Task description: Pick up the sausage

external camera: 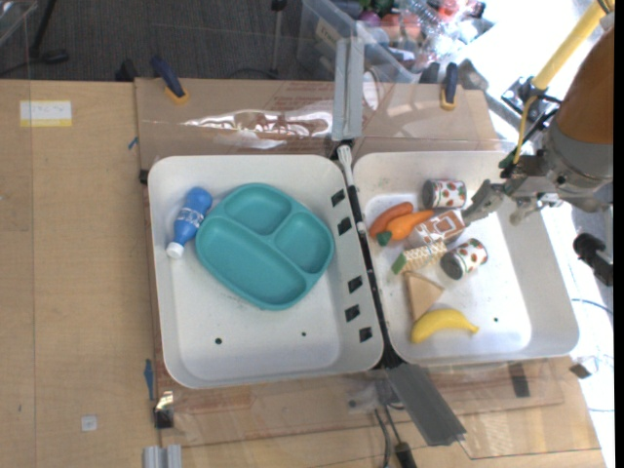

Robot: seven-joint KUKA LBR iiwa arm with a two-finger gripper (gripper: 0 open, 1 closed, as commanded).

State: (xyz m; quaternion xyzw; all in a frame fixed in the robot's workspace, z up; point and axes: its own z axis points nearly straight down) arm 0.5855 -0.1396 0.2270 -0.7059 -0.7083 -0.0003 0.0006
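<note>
Pincer [485, 201] beside small cylindrical spotted can [448, 194], smooth white bin [546, 300].

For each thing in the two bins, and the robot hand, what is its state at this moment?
blue bottle: lying on its side, left bin.
teal plate: flat, nothing on it.
sausage: lying in the right bin, not gripped.
carrot: lying beside the sausage.
banana: lying near the front wall.
hand: low over the right bin.
</note>
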